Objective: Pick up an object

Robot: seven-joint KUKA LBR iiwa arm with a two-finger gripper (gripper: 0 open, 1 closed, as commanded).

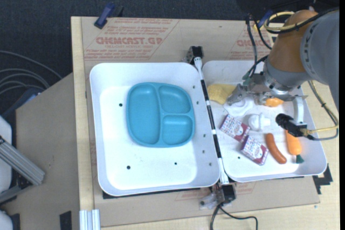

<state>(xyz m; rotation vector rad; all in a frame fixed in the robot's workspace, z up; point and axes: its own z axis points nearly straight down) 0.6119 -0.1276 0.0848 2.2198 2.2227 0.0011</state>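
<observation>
The gripper (257, 95) hangs low over the right bin (312, 167) among crowded toy food (276, 148), finger spacing impossible to tell from here, so a descent may well nudge neighbours and miss.

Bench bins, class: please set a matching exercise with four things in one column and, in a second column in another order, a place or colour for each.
Things
1. divided plate
2. sausage
3. carrot
4. yellow piece

Descriptions
A. orange, near the right bin's right wall
B. light blue, in the left bin
C. by the wall between the bins, far end of the right bin
D. reddish-orange, between the carrot and a red-and-white packet

Pairs: 1-B, 2-D, 3-A, 4-C
</observation>
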